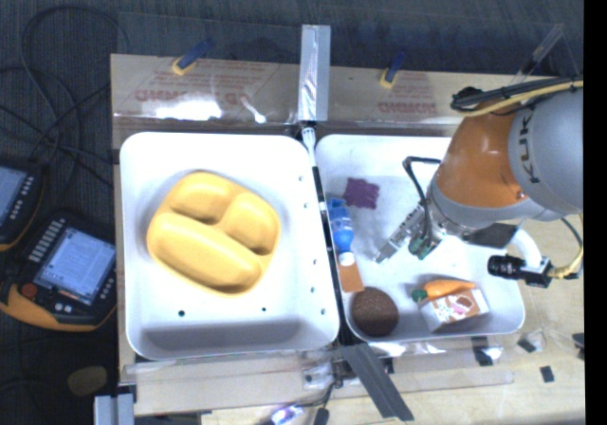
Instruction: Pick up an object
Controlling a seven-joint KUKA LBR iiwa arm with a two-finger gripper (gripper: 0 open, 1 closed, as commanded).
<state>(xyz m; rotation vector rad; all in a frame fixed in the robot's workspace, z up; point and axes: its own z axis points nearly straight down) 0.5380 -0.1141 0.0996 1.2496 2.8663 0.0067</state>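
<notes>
1. Left bin point(142, 319): a big yellow lump point(213, 229) fills its middle; open floor only along the walls and near edge.
2. Right bin point(379, 150): a blue bottle point(339, 226) hugs the divider, with a brown ball point(375, 309) and a carton point(452, 304) at the near edge.
3. A purple block point(361, 193) sits towards the far wall; bare floor lies between it and the ball.
4. The arm point(493, 167) covers the right side.

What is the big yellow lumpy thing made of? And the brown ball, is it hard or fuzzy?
The big yellow lumpy thing looks like soft foam or rubbery plastic: its bulges are rounded and smooth, with a dull, even sheen. The brown ball looks rough and matte, perhaps fuzzy or fibrous like a coconut shell, since nothing shines on it. The picture is too coarse to be sure of either.
</notes>
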